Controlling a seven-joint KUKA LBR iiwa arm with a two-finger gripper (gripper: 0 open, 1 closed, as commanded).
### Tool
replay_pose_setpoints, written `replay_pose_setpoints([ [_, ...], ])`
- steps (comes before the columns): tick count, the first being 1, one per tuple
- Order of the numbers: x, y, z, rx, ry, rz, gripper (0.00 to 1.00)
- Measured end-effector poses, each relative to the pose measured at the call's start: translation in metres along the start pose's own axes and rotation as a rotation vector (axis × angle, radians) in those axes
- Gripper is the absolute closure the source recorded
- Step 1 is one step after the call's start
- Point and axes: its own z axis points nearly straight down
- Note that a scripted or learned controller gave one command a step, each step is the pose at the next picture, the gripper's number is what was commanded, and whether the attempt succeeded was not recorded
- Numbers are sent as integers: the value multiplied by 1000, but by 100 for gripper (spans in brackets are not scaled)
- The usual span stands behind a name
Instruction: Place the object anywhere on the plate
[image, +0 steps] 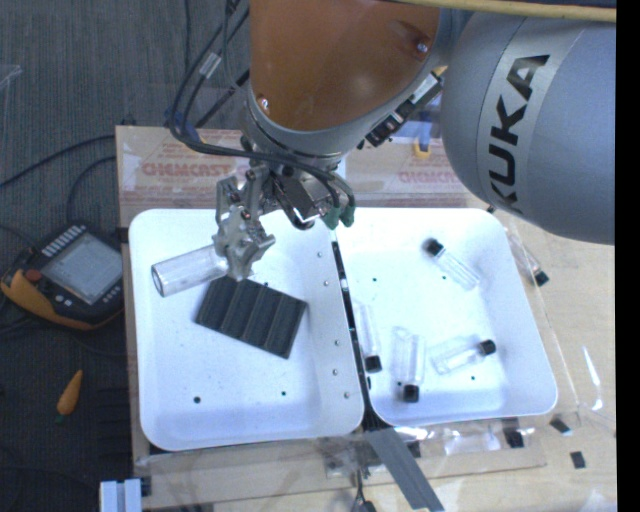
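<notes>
A clear vial (185, 272) lies level over the upper left part of the left bin (170, 400), looking larger than the vials in the other bin. Its right end sits between the fingers of my gripper (238, 256), which is shut on it. Just below and to the right of the vial, the dark ridged plate (250, 317) lies flat and askew on the left bin's floor. The fingertips stand above the plate's upper left edge. The arm's orange band and grey body cover the top of the view.
The right bin (520, 390) holds several clear vials with black caps, such as one near the back (450, 262) and one near the front (462, 352). A raised divider (345, 330) separates the bins. A teach pendant (75, 275) lies off the bench to the left.
</notes>
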Motion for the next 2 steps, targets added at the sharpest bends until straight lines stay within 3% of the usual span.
replay_pose_setpoints([
  [1, -70, -32, 25, 0, -1, -216, 100],
  [2, -22, -9, 106, -2, 1, -102, 100],
])
